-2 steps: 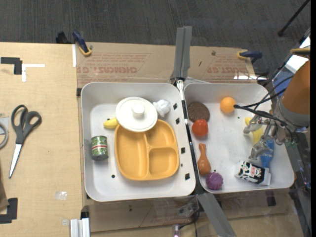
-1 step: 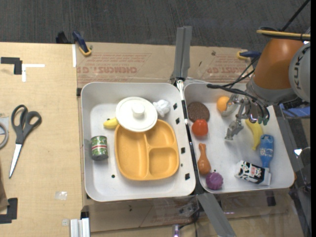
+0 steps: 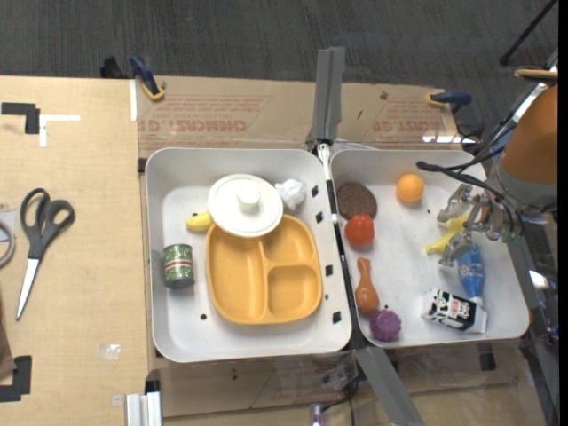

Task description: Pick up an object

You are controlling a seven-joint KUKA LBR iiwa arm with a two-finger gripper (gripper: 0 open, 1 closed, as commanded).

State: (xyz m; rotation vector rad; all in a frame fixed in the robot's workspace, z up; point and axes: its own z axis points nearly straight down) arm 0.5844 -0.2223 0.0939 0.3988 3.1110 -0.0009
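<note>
Jaws spread open, nothing between them; gripper hangs over the right bin near its right wall. Just under the fingers: a small yellow piece and a blue bottle, lying flat. A black-and-white cow-print carton sits below, close to the lower rim. Open floor lies mid-bin. An orange ball is up-left; a brown disc, red ball, orange gourd-shaped piece and purple lump line the left wall.
</note>
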